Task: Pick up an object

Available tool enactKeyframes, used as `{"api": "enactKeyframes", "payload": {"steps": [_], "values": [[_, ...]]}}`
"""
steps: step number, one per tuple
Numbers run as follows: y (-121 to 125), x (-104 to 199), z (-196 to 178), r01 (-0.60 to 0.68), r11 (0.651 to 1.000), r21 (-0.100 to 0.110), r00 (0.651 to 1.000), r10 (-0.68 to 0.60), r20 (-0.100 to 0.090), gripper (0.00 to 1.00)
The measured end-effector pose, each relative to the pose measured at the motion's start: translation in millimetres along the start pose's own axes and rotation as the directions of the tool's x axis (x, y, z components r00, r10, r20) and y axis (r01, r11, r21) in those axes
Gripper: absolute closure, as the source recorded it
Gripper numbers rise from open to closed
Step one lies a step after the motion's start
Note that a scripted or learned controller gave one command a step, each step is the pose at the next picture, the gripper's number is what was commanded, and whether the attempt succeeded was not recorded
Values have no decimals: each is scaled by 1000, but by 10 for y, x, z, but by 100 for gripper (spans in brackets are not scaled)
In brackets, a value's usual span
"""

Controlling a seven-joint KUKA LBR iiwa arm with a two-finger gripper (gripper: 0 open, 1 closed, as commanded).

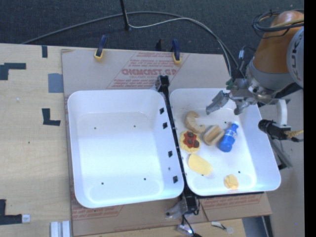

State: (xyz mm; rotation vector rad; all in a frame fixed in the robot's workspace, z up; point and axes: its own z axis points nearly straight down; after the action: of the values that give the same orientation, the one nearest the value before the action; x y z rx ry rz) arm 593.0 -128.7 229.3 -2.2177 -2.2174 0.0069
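In the right bin [256, 147] lie a blue bottle [227, 138], a tan bread-like piece [192, 121], a beige roll [212, 134], a round red-topped pastry [189, 141], a yellow lemon-like shape [199, 164] and a small yellow lump [230, 181]. My gripper [227, 106] hangs over the bin's back part, above and behind the bottle and the bread. Its two grey fingers [216, 104] are spread apart with nothing between them.
The left bin [79, 132] sits beside the right one, with a black divider clip strip [170, 132] between them. Both rest on a cardboard sheet [128, 70] held by two blue-yellow clamps [100, 48]. A cable [197, 26] runs across the back to the arm.
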Motion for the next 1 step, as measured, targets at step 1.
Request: {"api": "enactKeyframes", "payload": {"steps": [1], "values": [[13, 1, -35, 1, 1000, -7, 1000, -1, 1, 0]]}}
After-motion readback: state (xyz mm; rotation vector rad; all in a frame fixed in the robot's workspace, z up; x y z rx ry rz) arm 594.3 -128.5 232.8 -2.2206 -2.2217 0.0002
